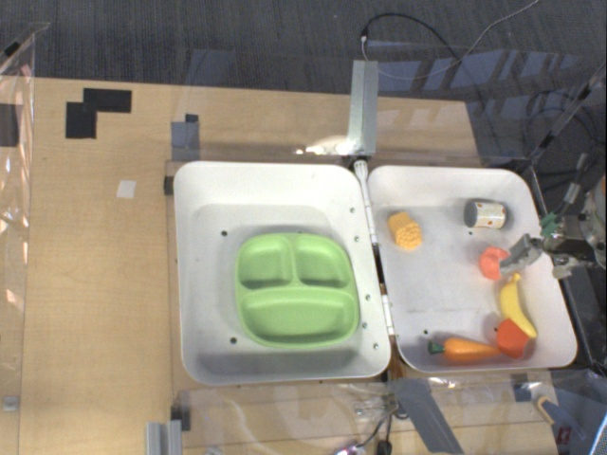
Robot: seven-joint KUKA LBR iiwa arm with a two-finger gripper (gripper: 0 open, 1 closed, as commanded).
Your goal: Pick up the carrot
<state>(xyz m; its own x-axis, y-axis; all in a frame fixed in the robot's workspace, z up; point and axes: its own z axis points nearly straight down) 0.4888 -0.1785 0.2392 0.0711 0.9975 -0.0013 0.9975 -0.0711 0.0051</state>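
The carrot [469, 351], orange with a green stub at its left end, lies flat along the front edge of the right bin [446, 282]. My gripper [522, 252] hangs over the right side of that bin, next to a small pink-red piece [491, 263] and above the top of a yellow banana [514, 303]. The gripper is well behind and to the right of the carrot, apart from it.
A red-orange chunk [513, 337] sits just right of the carrot, touching the banana's lower end. A yellow corn piece [406, 230] and a grey-and-cream can [485, 214] lie toward the back. The left bin [204, 254] holds a green divided plate [297, 287].
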